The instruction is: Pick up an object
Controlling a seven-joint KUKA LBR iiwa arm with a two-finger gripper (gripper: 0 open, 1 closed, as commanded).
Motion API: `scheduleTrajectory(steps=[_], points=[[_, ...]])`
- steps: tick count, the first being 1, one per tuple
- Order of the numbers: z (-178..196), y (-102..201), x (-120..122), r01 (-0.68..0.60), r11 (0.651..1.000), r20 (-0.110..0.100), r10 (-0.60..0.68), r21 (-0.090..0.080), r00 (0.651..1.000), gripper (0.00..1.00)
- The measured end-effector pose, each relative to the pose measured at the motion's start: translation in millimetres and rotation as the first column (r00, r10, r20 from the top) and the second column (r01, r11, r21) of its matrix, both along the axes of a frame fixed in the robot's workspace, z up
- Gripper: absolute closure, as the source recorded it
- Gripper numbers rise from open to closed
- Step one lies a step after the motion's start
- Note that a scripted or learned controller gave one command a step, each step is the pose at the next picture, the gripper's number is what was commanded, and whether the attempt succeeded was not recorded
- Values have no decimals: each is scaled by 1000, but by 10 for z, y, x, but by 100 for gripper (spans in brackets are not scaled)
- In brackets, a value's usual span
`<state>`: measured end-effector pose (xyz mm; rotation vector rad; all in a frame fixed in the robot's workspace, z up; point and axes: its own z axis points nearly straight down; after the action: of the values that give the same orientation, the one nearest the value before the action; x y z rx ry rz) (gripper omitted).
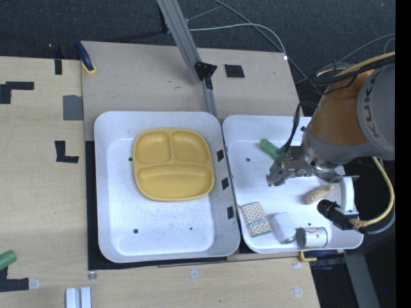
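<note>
Two shallow white bins sit side by side on the pale wooden bench (38, 172), their plastic smooth and their corners rounded. In the left bin (115, 236) lies a yellow divided plate (173, 164), matte, rounded-square, with three shallow compartments. The right bin (247, 133) holds several small things: a green stick-like piece (269, 148) near the upper middle, a tan, peanut-shaped piece (318, 193) toward the right side, a small square packet with a checkered pattern (254, 218) at the lower left, a grey flat block (280, 226) just beside that packet, and a white cylinder with a dark end (312, 237) by the bin's lower rim. The arm, grey with a broad orange band, reaches in from the right, and its dark metallic end effector (276, 176) hangs low over the middle of the right bin; how far apart its tips stand cannot be made out, and nothing can be seen between them. The green piece lies just above and left of the end effector, the tan piece near its right, and the packet, block and cylinder well below it.
</note>
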<state>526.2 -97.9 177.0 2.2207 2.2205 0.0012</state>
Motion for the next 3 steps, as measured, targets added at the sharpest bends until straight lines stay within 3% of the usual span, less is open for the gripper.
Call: scheduleTrajectory(steps=[1,2,3], points=[[570,-81,58,-1,1000,2,1,-1,1000,100],[672,-78,61,-1,1000,-2,1,0,1000,100],[606,351,133,-5,1000,-4,5,1,1000,100]])
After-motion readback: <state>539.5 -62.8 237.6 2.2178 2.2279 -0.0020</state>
